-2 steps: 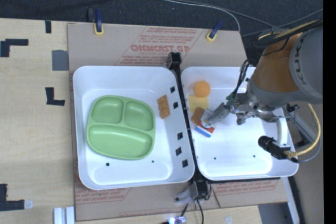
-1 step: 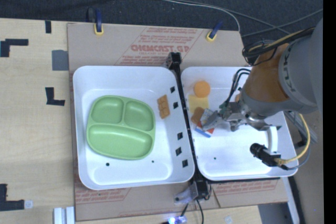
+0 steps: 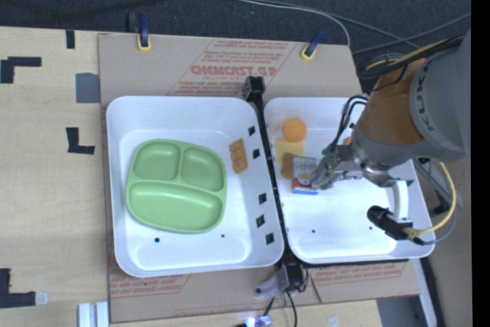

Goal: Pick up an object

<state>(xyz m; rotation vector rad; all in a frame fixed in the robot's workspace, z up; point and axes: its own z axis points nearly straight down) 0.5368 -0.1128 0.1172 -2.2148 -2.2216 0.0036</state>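
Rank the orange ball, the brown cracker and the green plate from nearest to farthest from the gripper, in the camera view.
From the gripper, in the right bin:
1. Orange ball, same bin, up and left of it.
2. Brown cracker, left bin, by the divider.
3. Green plate, left bin, further left.

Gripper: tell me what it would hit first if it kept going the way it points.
The gripper points leftward and down into the right bin. The first thing in its line looks like the small packet beside the orange bottle. Depth is unclear from above.
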